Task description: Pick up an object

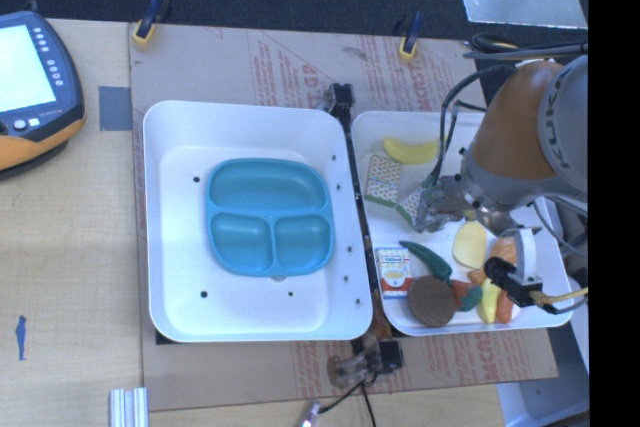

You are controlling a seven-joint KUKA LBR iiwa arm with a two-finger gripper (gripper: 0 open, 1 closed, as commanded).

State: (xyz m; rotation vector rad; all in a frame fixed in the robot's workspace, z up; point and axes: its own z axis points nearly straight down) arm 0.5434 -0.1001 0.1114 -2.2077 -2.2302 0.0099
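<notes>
The counter (70, 245) carries two shallow white bins side by side on a brown printed board (270, 65). The left bin (165, 215) holds a blue divided plate (270, 215) with three compartments, lying flat near the bin's centre.

The right bin (365, 130) holds the loose objects. A yellow banana-shaped item (410, 151) lies toward 12 o'clock in this bin. Just below it, at about 10 o'clock, lies a small patterned packet (383, 179). A dark green pepper-shaped item (428, 259) lies near the bin's centre. At 7 o'clock a small white and red carton (393, 271) rests against the bin's left wall, with a brown round disc (432, 301) just beside it at 6 o'clock. A pale yellow rounded item (468, 244) lies at about 4 o'clock, and a cluster of small red, orange and yellow pieces (490, 300) lies at 5 o'clock, near the disc.

The arm (520, 130) enters from 3 o'clock, its orange band above the right bin. The gripper (436, 207) is low over the centre of the right bin, between the patterned packet and the pale yellow item, just above the green pepper-shaped item. The state of the gripper cannot be determined, and no object is seen between its parts.

A handheld control pendant (30, 90) lies on the counter at 9 to 10 o'clock, well apart from the bins. Two blue and yellow clamps (148, 20) hold the board's far edge.
</notes>
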